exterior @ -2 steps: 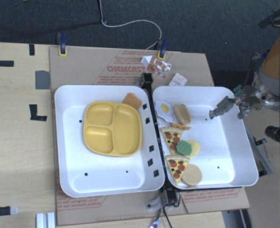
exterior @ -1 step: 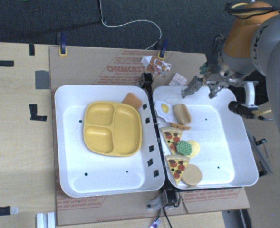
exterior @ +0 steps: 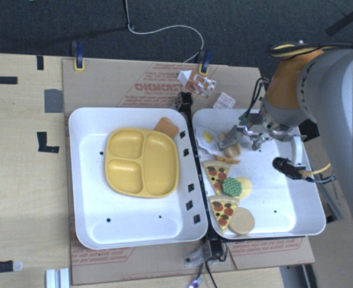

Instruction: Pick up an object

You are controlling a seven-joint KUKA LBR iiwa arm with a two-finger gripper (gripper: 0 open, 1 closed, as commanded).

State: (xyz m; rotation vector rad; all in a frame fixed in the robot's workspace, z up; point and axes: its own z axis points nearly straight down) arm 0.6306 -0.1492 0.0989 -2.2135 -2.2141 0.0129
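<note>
Toy food [exterior: 229, 161] lies heaped, centre-right: light, stiff, slippery plastic, best pinched across thin edges. Gripper [exterior: 231, 139] hovers above; its opening, cannot tell.

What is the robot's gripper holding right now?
It cannot be told. The gripper is low in the right bin beside the toy food, but no item is clearly between its fingers.
</note>
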